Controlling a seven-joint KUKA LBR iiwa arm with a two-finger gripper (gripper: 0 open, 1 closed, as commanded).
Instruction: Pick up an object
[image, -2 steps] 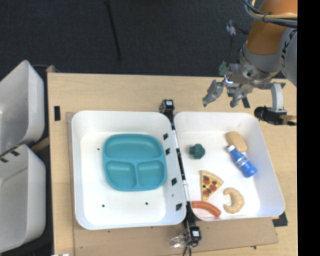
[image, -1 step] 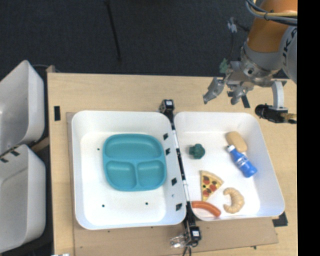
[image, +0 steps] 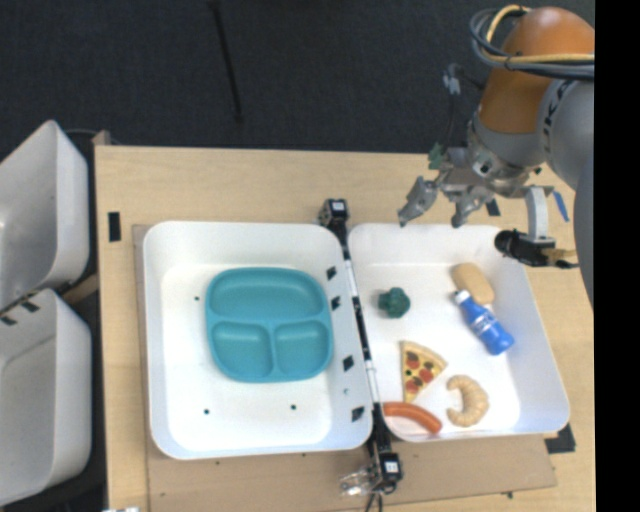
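Jaws (image: 437, 208) hang spread open with nothing between them, above the far edge of the right bin (image: 530, 400). That bin holds a green lump (image: 394, 302), bread roll (image: 472, 282), blue bottle (image: 484, 324), pizza slice (image: 420, 368), croissant (image: 468, 400) and sausage (image: 411, 417). A teal tray (image: 268, 324) lies in the left bin (image: 175, 400). No writing is legible on the bottle or elsewhere.

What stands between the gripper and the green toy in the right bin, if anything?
Nothing visible does. The gripper hangs open above the far rim of the right bin, and the green toy lies apart from the other items, with bare bin floor between the rim and it. The bread roll lies off to the side.
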